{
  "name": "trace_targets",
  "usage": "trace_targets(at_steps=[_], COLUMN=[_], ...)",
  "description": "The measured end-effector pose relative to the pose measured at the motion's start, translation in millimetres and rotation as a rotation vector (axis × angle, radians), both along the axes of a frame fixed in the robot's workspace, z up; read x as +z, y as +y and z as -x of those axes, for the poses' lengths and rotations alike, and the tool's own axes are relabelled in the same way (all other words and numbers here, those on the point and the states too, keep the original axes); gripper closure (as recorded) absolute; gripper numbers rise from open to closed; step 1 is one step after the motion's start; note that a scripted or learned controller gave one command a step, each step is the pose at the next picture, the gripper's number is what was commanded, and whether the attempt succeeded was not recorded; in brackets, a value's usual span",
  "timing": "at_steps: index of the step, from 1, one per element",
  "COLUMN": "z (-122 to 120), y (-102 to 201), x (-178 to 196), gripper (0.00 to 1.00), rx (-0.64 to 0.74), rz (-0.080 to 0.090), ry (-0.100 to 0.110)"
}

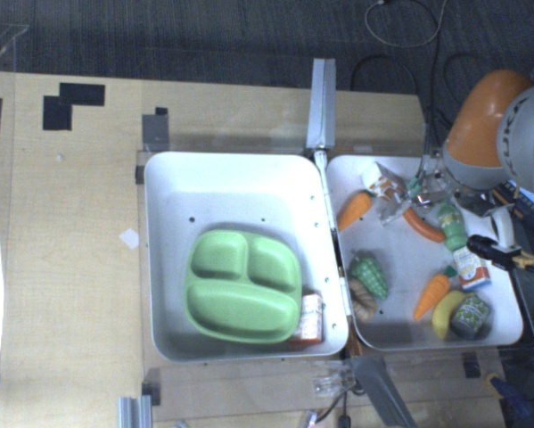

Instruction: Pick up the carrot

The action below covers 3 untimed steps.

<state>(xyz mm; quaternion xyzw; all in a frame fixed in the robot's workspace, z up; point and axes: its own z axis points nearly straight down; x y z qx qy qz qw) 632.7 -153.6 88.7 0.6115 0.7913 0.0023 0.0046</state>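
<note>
Two toy carrots lie in the right bin (513,328). One carrot (355,209) rests by the bin's back left wall, its thick end pointing toward the back. The other carrot (430,296) lies near the front right, green top up toward the back. My gripper (406,198) hangs over the back of the right bin, just right of the first carrot and above an orange sausage-shaped toy (423,224). The grey arm with its orange band (483,119) reaches in from the right. Nothing is seen held.
Around the carrots lie a green bottle (454,231), a green leafy toy (370,275), a yellow banana (445,315) and a dark can (471,315). The left bin (164,203) holds a green divided plate (245,284) and a small carton (310,318).
</note>
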Motion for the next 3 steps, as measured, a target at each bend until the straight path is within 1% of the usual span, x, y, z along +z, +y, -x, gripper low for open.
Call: trace_targets(at_steps=[1, 2, 3], z=[-21.3, -26.8, -28.4], y=[22.6, 30.0, 31.5], x=[1.0, 2.0, 2.2], gripper=[0.00, 0.00, 0.00], rx=[0.026, 0.004, 0.077], rz=[0.014, 0.030, 0.033], ry=[0.019, 0.042, 0.035])
